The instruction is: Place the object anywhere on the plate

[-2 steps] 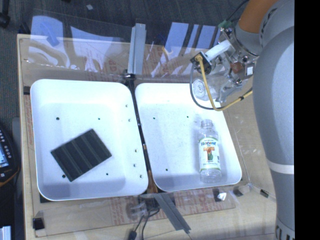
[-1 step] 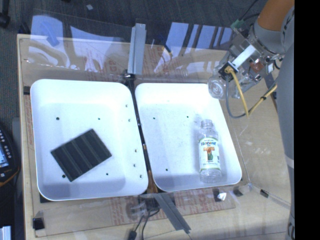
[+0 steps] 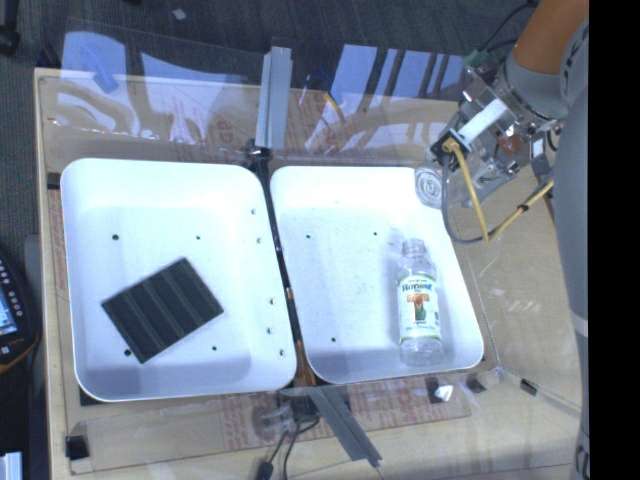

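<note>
A clear plastic bottle (image 3: pixel 419 303) with an orange-and-green label lies on its side in the right bin (image 3: pixel 340 268), near that bin's right wall, cap pointing to the far side. A dark ribbed rectangular plate (image 3: pixel 162 309) lies flat and turned at an angle in the left bin (image 3: pixel 120 198), toward its front. My gripper (image 3: pixel 440 173) hangs over the far right corner of the right bin, above and beyond the bottle's cap, apart from it. Nothing is seen in its grasp.
A raised divider (image 3: pixel 280 268) separates the two bins. A clear plastic barrier and a grey upright post (image 3: pixel 272 98) stand behind them. Yellow cables (image 3: pixel 480 218) loop from the wrist past the right bin's right rim.
</note>
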You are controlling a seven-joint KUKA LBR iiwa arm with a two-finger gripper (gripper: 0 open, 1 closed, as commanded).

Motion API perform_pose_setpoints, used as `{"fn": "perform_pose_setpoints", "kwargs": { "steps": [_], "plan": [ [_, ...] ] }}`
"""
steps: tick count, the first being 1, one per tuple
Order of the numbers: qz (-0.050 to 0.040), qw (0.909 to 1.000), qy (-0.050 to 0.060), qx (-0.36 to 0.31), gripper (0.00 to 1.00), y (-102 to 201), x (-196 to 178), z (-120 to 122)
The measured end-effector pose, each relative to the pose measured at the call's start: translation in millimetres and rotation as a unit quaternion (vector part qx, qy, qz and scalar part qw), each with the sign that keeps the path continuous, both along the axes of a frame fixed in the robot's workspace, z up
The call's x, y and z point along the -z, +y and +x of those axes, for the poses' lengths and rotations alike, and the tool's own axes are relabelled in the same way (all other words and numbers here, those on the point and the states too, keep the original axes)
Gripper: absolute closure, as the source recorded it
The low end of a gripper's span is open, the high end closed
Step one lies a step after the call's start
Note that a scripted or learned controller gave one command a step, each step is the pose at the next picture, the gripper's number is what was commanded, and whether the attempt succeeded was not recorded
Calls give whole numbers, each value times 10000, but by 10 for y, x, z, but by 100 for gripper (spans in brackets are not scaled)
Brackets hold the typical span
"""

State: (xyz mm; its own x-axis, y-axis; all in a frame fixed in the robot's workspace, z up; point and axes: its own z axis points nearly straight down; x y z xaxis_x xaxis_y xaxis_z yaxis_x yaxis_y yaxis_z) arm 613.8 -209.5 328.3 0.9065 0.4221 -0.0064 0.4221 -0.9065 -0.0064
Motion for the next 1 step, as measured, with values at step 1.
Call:
{"fn": "perform_pose_setpoints", "kwargs": {
  "steps": [1],
  "plan": [
    [-5, 10000, -8, 47, 100, 51, 160, -68]
  ]
}}
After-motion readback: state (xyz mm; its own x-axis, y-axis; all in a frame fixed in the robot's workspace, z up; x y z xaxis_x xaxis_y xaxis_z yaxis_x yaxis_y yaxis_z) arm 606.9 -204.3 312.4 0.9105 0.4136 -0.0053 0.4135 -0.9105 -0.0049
